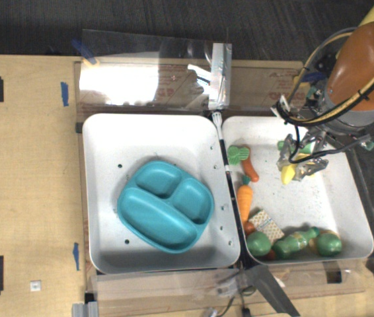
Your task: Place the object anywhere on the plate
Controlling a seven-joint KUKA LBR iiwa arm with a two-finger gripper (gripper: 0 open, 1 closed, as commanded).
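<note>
A teal plate (166, 205) with three compartments lies in the left bin (101, 177), a little toward its front. My gripper (298, 166) hangs over the back half of the right bin (345, 203), well to the right of the plate. A small yellow object (287, 174) shows between its metal fingers (316, 166), sticking out at the lower left, and looks lifted off the bin floor. The gripper is shut on it.
Along the right bin's left wall lie a green toy (238, 154), a small red-orange piece (250, 171) and a carrot (244, 200). A checkered cracker (267, 226) and several green toy vegetables (293, 243) crowd the front edge. The bins' shared wall (226, 177) stands between the gripper and the plate.
</note>
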